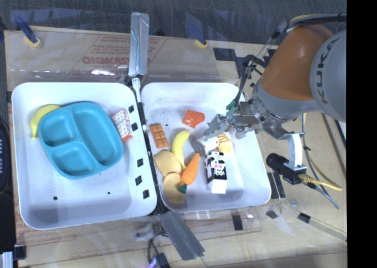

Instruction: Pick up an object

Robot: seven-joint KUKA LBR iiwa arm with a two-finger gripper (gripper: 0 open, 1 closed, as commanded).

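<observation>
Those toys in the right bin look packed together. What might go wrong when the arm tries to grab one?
The gripper sits low over a tight cluster: the cow-patterned carton, the carrot and the small banana lie close together, so it may nudge neighbours or pinch two at once. The carton also lies flat near the right bin wall, which could leave little room to close on it.

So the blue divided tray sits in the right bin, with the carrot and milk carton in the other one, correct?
Not quite. The camera view shows the blue divided tray in the left bin, not the right one. The carrot and milk carton are in the other bin, the right bin, as you said.
</observation>
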